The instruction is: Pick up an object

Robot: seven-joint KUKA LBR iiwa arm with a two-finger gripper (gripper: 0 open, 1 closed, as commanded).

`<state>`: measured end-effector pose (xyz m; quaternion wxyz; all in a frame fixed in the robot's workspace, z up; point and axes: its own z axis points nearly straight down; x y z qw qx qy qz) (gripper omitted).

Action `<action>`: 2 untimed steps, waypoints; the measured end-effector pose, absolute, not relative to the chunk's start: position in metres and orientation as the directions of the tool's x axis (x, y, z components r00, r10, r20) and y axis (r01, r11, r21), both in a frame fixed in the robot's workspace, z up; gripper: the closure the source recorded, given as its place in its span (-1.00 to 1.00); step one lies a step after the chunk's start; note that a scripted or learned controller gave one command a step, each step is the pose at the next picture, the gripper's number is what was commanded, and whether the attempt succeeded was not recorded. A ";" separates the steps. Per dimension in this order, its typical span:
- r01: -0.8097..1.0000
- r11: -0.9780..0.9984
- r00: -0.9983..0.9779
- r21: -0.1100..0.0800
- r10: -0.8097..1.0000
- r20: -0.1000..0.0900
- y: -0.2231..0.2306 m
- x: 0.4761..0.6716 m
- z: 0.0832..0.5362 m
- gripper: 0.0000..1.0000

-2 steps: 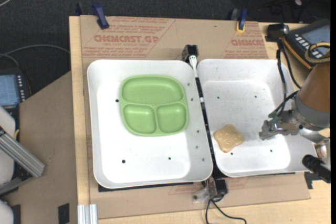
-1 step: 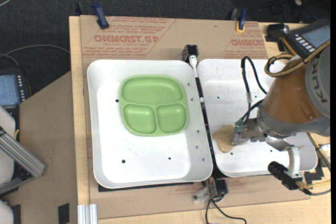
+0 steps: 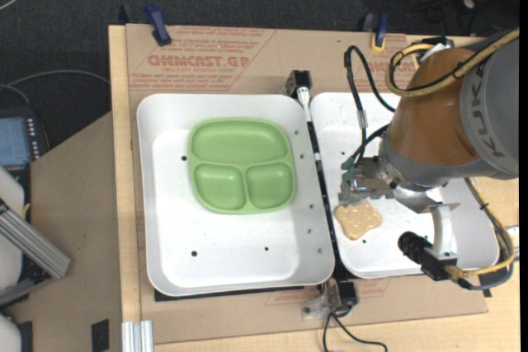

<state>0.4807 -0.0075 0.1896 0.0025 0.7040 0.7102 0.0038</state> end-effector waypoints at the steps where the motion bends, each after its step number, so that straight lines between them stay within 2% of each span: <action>1: 1.000 0.004 -0.004 0.013 1.000 0.001 0.008 0.481 0.298 1.00; 2: 1.000 0.008 -0.008 0.005 1.000 0.001 0.095 0.480 0.316 1.00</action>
